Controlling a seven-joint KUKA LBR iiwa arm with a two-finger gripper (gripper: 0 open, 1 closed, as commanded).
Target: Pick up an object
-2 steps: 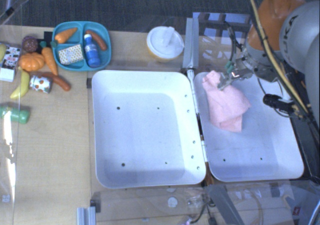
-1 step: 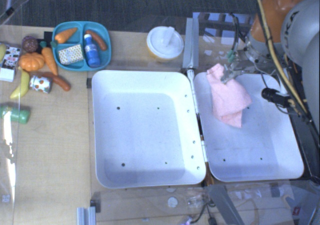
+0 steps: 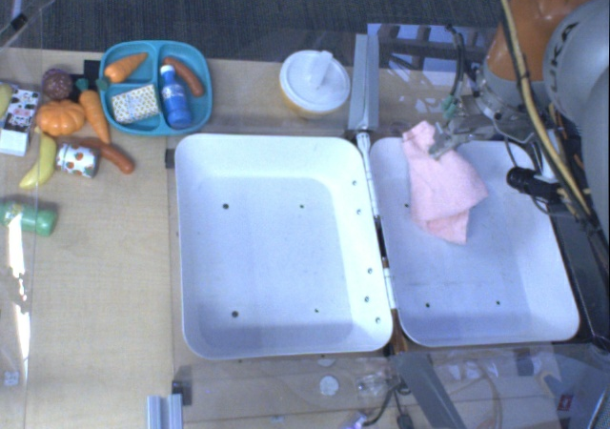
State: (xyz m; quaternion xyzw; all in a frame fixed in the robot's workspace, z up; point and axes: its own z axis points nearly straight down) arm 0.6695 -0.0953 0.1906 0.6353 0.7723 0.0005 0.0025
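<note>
Seemingly mid-pick, the gripper (image 3: pixel 444 138) pinches the pink cloth's (image 3: pixel 443 184) upper edge, cloth hanging over the right bin (image 3: pixel 496 308), not yet clear.

A blue divided plate (image 3: pixel 108 55) sat near the desk's (image 3: pixel 105 275) far left corner, holding a toy carrot (image 3: pixel 126 66), a blue bottle (image 3: pixel 174 96), a sausage (image 3: pixel 192 79) and a checked block (image 3: pixel 133 104). Left of the plate, toward the left edge, lay a small pumpkin (image 3: pixel 61 117), another carrot (image 3: pixel 94 115), a dark round fruit (image 3: pixel 57 84), a banana (image 3: pixel 40 165), a little can (image 3: pixel 76 160) and a second sausage (image 3: pixel 115 158). A green piece (image 3: pixel 30 217) rested nearer the front, close to the left edge. A white lidded tub (image 3: pixel 315 81) stood at the far edge, just beyond the left bin (image 3: pixel 276 246).
</note>
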